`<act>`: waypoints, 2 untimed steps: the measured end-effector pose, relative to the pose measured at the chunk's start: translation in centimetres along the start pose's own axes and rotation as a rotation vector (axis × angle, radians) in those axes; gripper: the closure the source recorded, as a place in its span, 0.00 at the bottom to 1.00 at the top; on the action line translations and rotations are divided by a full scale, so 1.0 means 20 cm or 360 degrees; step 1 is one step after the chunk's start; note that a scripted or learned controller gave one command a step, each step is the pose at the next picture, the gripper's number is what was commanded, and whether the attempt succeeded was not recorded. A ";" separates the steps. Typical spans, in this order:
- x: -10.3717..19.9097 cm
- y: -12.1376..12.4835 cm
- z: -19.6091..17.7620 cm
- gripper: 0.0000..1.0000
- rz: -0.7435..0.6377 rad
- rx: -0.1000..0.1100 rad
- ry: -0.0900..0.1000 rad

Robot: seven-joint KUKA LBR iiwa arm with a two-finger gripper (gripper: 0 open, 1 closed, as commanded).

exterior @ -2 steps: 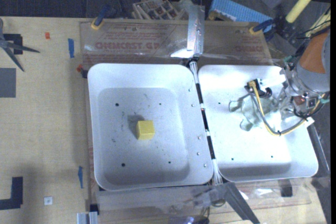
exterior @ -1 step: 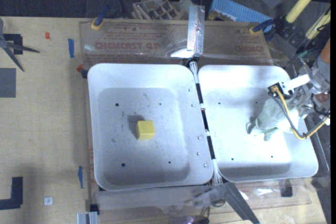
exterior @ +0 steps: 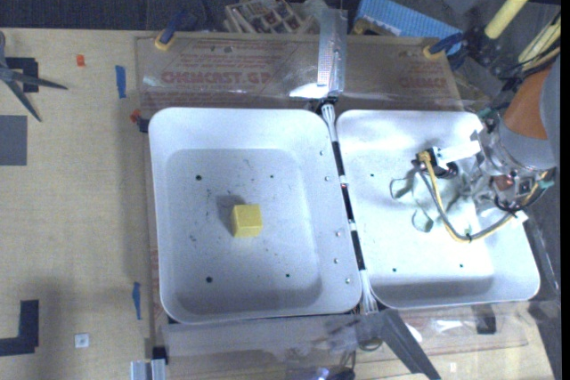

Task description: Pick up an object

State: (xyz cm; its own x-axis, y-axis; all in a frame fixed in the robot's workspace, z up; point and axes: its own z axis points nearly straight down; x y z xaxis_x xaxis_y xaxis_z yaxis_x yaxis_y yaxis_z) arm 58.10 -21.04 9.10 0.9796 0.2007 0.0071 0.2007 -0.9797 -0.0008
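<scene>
Both bins sit side by side on the tabletop [exterior: 71, 218], their near rims closest to the lens. Left bin [exterior: 178, 138] holds one yellow cube [exterior: 248, 220], lying flat near its middle, well apart from every wall, which leaves room for a straight descent onto it. Over the right bin [exterior: 392, 138] hangs the claw [exterior: 436, 191], reached in from the right with cables looped around it; whether it is open or closed I cannot tell, and nothing shows in its grasp. Cube and claw are well apart, across the shared rim, so the pick is probably not yet begun.
</scene>
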 end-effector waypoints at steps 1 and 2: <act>0.21 -0.16 -0.06 1.00 -0.0244 0.0000 -0.0010; 0.33 -0.04 -0.34 1.00 -0.0005 0.0001 -0.0014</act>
State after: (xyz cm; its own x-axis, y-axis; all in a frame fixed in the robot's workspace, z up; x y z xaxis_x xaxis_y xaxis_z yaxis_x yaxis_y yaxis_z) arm 64.44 -18.99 15.91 0.9790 0.2039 -0.0015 0.2039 -0.9790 -0.0012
